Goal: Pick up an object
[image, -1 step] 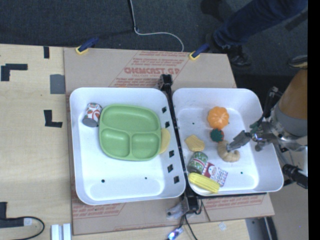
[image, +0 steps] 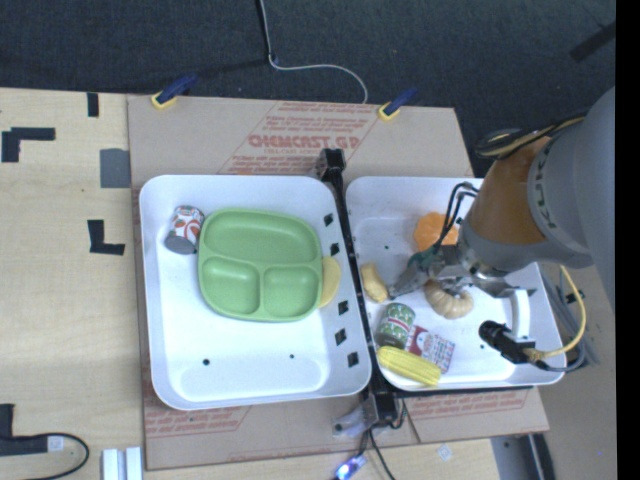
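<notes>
Cardboard-topped bench (image: 300,138), dark carpet (image: 120,18) behind

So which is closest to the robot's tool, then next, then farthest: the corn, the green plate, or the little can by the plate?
Measured from the tool:
1. Corn, front of the right bin, below the tool.
2. Green plate, middle of the left bin.
3. Little can, left bin, at the plate's far left side.

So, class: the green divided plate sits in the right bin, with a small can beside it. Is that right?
Not quite. The camera view shows the green divided plate in the left bin, not the right; the small can does lie beside it.
</notes>
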Motion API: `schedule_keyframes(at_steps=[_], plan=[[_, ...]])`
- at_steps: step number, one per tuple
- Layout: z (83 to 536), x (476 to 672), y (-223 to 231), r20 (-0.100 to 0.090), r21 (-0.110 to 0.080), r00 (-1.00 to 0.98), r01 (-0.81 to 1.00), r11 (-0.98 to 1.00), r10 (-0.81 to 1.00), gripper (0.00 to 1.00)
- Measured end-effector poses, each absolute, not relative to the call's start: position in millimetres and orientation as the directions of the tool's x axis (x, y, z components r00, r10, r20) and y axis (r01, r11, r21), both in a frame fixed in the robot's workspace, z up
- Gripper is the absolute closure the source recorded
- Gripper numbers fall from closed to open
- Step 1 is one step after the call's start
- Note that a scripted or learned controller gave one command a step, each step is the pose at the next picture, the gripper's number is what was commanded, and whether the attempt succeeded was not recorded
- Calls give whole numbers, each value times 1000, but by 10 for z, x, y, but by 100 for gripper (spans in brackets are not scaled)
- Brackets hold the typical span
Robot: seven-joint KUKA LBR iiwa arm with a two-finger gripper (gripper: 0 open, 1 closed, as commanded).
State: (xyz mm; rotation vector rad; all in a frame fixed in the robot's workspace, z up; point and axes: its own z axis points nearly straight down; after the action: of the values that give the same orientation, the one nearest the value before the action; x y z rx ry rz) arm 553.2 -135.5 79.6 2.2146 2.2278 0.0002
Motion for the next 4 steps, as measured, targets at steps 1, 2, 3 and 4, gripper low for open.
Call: schedule_keyframes(at_steps=[1, 2, 3, 4], plan=[[855, 5826, -1040, -7, 2, -2, 1000, 2, 1000, 0], [857, 5276, -1039, -1, 1, 1, 1000, -1, 1000, 0], [850, 5973, -973, -1, 4, -4, 1000, 4, 1000, 0], [855, 5268, -965, -1, 0, 1, 1000, -1, 1000, 0]])
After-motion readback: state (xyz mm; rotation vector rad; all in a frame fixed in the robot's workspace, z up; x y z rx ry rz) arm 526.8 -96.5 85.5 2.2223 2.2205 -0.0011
